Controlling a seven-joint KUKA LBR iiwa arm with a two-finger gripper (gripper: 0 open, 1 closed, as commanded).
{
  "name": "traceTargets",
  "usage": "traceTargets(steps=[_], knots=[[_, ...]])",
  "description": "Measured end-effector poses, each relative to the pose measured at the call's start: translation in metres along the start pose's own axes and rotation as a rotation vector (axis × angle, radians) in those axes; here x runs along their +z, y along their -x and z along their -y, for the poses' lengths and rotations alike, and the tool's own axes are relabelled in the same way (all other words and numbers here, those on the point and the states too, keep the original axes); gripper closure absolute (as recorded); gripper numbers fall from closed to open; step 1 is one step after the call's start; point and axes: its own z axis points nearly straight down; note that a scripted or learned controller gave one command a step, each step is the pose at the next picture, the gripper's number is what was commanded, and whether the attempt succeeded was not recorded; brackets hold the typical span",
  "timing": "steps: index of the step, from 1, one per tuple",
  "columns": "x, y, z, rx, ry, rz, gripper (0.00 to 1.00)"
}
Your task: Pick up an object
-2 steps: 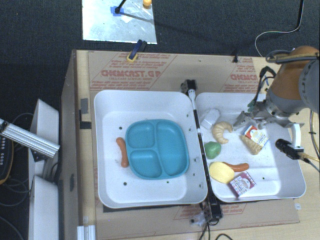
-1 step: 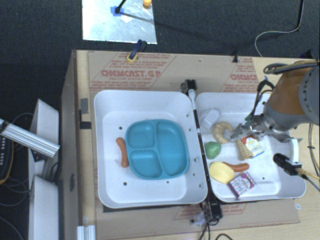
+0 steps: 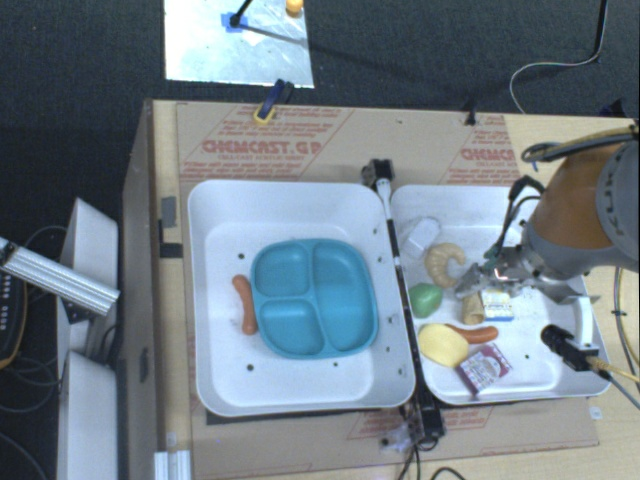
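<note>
Approach step: two-finger gripper [image 3: 478, 283] low at right of frame, over small white carton [image 3: 497, 305]; claw state unclear. Next: descent, closing.

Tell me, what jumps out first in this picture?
A bright blue divided plate sits in the middle of the left bin, with a small orange sausage lying beside it. In the right bin, the grey and orange arm reaches down among a cluster of toy foods, such as a yellow lemon and a croissant.
</note>
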Motion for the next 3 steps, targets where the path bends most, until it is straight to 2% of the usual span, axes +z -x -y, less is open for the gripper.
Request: traceTargets(steps=[1,2,3], knots=[[-0.012,0.0,-0.002,-0.001,0.004,0.0,1.0],[-0.101,-0.083,-0.018,-0.004,0.005,-0.001,1.0],[-0.1,-0.081,-0.017,-0.002,0.002,0.0,0.0]])
